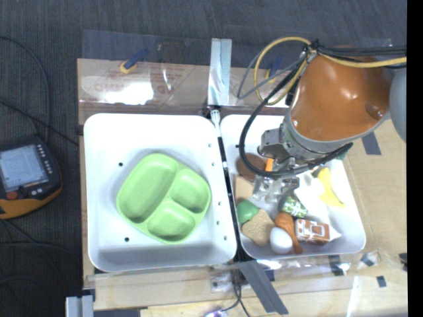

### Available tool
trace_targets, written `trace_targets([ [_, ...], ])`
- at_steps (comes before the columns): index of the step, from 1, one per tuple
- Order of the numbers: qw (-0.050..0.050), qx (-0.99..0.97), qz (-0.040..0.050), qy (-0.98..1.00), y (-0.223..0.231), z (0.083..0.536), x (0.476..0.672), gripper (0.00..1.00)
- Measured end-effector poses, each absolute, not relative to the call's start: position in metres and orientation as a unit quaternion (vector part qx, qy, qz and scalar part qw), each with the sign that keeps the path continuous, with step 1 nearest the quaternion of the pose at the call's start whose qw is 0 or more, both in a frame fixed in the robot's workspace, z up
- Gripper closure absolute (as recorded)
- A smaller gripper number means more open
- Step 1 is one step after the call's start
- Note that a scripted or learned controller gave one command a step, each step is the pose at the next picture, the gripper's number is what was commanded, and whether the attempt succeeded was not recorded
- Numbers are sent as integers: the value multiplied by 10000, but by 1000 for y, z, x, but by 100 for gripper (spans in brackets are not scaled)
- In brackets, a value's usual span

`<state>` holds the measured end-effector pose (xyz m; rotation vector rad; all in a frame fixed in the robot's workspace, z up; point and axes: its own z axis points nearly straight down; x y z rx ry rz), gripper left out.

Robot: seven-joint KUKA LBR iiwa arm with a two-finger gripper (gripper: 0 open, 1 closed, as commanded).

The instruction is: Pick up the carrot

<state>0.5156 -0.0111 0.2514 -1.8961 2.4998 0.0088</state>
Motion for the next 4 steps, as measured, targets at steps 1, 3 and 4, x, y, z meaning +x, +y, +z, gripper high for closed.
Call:
trace_targets([
  [1,0,-6607,23,7506,-12,202,493,100],
  [3,19,-6052,10,7961,-105,264,486,100],
  [4,31,-6330,-32,7741,-143,363,488,100],
])
